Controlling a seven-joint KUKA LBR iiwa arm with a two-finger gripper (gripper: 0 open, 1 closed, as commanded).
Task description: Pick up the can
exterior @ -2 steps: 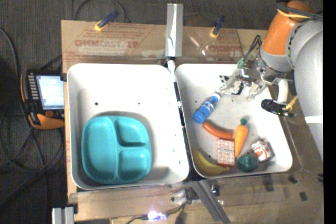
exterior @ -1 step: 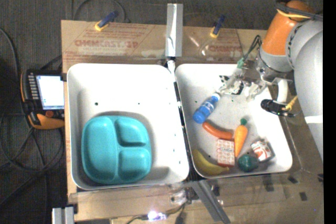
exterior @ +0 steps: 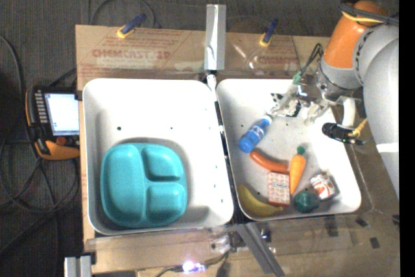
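Your can (exterior: 323, 185) lies tipped in the right bin's (exterior: 285, 139) near right corner, red-and-white label, silver end; your gripper (exterior: 299, 102) hovers by the far edge; whether it is parted, you cannot tell.

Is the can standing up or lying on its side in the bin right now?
Lying tipped, it seems: the can rests at a slant in the right bin near its corner, with its side label facing up. The hand is well away from it.

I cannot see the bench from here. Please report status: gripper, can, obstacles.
Gripper at right bin's far edge, holding nothing visible. Can lies near corner, untouched. Carrot and green item crowd it.
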